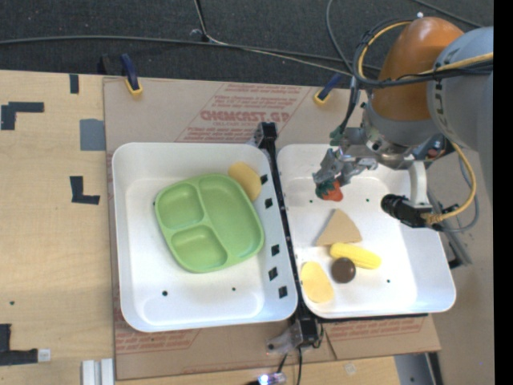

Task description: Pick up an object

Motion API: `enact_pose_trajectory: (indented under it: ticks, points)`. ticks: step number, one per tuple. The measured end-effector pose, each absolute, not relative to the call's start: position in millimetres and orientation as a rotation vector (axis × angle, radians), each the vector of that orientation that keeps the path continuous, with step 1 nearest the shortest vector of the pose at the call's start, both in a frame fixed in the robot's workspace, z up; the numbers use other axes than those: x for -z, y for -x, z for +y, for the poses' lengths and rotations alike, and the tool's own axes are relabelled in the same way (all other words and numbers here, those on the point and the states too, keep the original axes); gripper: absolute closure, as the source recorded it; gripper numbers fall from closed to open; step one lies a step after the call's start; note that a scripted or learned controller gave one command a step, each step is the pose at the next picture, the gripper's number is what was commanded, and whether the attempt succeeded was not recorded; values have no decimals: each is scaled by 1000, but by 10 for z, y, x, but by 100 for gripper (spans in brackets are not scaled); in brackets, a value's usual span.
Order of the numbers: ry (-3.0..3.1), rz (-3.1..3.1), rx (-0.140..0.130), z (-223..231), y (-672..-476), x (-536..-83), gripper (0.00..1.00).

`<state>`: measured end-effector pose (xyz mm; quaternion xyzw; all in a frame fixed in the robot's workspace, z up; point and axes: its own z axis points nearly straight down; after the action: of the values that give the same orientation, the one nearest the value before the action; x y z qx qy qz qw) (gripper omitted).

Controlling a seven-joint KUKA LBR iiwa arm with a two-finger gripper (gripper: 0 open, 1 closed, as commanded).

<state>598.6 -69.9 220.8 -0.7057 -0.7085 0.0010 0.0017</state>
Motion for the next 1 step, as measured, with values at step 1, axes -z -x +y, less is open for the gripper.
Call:
enact_pose_trajectory:
  ticks: [1]
  points:
    - [2213, -2224, -3, -233, -5640, -2170, 100]
